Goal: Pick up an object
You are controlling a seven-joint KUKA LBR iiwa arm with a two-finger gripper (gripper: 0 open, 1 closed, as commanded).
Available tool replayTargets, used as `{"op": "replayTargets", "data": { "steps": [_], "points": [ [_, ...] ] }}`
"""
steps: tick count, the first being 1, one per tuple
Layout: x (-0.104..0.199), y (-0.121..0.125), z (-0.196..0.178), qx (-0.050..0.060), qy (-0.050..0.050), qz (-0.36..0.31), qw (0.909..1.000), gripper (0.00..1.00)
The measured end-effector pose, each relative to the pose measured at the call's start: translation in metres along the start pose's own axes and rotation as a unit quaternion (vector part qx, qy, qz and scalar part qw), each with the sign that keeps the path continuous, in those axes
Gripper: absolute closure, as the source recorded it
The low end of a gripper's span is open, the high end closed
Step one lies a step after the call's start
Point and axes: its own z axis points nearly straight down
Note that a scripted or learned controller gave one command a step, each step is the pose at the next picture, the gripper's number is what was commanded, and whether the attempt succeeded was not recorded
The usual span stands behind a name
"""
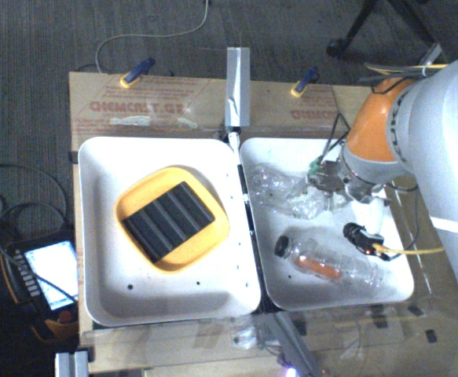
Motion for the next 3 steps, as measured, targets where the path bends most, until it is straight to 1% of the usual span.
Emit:
{"op": "replayTargets", "data": {
  "steps": [1, 2, 3],
  "points": [
    [0.015, 0.012, 0.004, -0.003, -0.015, -0.025, 0.9996, 0.0],
    [0.008, 0.013, -0.007, -0.005, -0.02, -0.022, 0.9996, 1.0],
    [0.006, 0.013, -0.016, -0.004, -0.021, -0.02, 0.9996, 1.0]
  ]
}}
